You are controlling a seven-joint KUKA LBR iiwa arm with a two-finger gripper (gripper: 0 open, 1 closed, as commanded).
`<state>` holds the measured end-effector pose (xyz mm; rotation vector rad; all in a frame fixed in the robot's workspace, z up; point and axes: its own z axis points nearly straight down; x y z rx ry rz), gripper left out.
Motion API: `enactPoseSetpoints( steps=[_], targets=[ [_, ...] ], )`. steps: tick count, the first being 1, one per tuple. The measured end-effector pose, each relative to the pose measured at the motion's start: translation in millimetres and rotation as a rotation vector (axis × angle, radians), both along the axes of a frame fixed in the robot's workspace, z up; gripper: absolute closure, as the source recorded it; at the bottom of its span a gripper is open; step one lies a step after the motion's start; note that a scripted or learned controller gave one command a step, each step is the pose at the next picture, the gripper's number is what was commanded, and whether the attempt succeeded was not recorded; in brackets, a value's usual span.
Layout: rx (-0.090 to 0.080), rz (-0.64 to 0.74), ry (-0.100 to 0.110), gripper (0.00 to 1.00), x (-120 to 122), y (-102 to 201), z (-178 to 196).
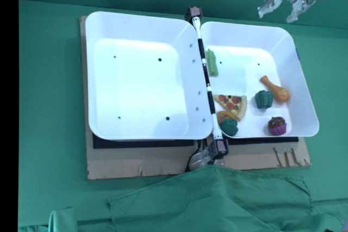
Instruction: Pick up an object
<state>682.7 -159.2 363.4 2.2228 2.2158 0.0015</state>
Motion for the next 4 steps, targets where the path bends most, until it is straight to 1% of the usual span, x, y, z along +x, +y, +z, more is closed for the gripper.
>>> enactPoseSetpoints(
  steps=[1,2,3,4],
  targets=[
    [-0.006,-0.001,-0.015,0.0,-2,-28,109],
    [-0.007,-0.003,-0.01,1.0,-2,-27,117],
    [0.003,0.007,0.007,1.0,18,41,43],
    [-0.001,-0.006,0.01,1.0,-14,-13,-41]
  ],
)
